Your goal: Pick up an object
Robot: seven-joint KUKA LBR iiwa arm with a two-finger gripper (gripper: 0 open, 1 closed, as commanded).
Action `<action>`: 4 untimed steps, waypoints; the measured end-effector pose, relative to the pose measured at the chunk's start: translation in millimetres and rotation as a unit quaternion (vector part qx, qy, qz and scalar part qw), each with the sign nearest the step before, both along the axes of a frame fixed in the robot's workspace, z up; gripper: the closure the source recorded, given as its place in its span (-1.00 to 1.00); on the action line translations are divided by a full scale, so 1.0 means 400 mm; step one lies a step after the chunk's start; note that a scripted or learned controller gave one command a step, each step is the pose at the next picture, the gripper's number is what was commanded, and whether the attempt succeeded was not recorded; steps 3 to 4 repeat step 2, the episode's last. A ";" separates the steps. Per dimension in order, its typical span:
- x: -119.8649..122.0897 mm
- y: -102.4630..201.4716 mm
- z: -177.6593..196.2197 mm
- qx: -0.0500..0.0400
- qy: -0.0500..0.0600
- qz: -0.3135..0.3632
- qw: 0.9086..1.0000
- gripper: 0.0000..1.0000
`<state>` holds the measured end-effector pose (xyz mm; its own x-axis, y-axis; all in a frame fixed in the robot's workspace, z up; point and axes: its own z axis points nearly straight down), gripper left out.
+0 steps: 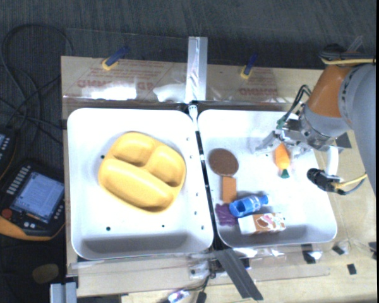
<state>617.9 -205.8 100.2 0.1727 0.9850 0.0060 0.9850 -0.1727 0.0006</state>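
Your gripper (282,145) sits over the carrot (282,158) in the right bin (303,232); grip can't be judged.

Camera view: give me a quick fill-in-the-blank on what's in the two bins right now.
The big yellow object lies in the ____ bin.
The gripper is above the ____ bin.
The carrot under the gripper is ____ in colour.
The blue bottle lies beside a small ____.

Missing: left; right; orange; carton
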 end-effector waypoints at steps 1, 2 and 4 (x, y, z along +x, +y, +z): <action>-0.001 -0.001 0.020 -0.002 0.001 0.001 1.000 1.00; 0.016 0.084 0.276 -0.004 0.003 -0.087 0.996 1.00; 0.016 0.084 0.276 -0.004 0.003 -0.087 0.996 1.00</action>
